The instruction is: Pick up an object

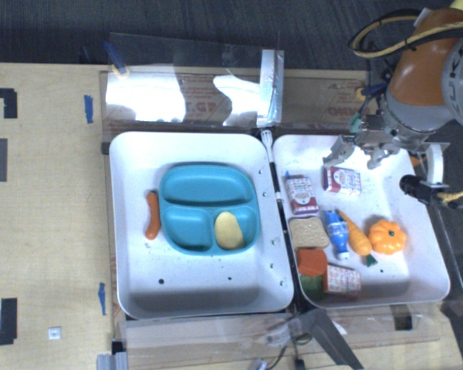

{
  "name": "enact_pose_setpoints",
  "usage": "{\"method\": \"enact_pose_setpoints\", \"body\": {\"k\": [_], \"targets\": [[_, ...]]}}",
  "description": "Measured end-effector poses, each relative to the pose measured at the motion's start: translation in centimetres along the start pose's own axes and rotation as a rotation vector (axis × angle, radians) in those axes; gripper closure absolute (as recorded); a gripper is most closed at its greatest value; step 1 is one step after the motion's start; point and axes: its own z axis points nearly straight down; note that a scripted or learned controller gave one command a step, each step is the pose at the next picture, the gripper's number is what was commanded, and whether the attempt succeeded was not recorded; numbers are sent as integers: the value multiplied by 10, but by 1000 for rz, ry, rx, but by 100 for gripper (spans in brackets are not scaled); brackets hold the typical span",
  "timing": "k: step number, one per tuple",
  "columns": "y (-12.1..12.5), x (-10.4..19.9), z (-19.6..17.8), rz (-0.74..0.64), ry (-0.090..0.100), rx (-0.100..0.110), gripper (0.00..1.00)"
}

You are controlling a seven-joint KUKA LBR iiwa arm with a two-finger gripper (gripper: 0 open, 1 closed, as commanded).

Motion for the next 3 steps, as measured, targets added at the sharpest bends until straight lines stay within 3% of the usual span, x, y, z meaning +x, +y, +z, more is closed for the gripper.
{"method": "enact_pose_setpoints", "body": {"k": [1,2,3], "targets": [[1,-37,102,-59,-3,-8,0],[2,-37,92,-58,-3,-9,100],[29,34,-24,-14,0,-15,100]]}}
